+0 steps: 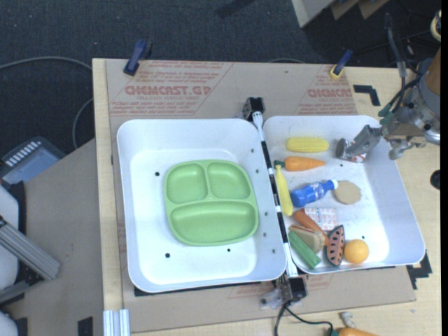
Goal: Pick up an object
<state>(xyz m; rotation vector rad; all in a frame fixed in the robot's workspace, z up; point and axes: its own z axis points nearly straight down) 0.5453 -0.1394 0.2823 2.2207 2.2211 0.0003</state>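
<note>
The right bin (399,208) holds several toy foods: a corn cob (306,144), a carrot (304,164), a banana (282,191) along the left wall, a blue bottle (311,192), a tan round cookie (348,192), a watermelon slice (337,244) and an orange (356,251). My gripper (355,147) hangs over the bin's back right part, to the right of the corn cob. A small red and white bit shows just under its tip; I cannot make out what it is or whether it is held.
The left bin (140,187) holds a green divided plate (210,203). A green piece (304,247) and a small packet (322,213) lie at the right bin's front left. Clamps (136,56) (341,63) sit on the board's back edge.
</note>
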